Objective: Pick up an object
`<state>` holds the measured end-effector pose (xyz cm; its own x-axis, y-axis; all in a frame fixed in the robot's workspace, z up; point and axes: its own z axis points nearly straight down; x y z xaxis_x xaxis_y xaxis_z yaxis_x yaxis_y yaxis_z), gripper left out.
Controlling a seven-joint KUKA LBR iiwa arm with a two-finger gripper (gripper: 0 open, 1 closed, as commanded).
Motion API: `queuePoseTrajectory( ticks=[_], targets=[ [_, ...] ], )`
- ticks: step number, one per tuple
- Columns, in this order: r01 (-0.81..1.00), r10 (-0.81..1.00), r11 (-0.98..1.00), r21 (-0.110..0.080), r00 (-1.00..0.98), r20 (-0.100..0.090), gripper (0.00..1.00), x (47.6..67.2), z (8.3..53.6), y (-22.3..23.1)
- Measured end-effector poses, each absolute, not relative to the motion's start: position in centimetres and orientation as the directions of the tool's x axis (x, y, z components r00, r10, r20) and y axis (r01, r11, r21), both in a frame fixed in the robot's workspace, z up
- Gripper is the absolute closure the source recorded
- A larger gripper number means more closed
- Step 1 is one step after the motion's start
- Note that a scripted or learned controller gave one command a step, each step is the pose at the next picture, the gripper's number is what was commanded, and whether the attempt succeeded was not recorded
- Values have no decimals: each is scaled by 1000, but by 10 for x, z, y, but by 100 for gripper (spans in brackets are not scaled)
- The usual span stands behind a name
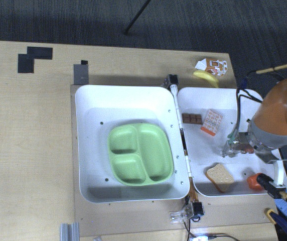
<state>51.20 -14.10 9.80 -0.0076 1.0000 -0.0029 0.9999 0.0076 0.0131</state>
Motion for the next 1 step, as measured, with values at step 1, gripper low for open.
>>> queuePoseTrajectory(
  ticks=[1],
  targets=[
    [1000, 1000, 3, 4, -3, -2, 100, 533, 113, -207]
  ],
)
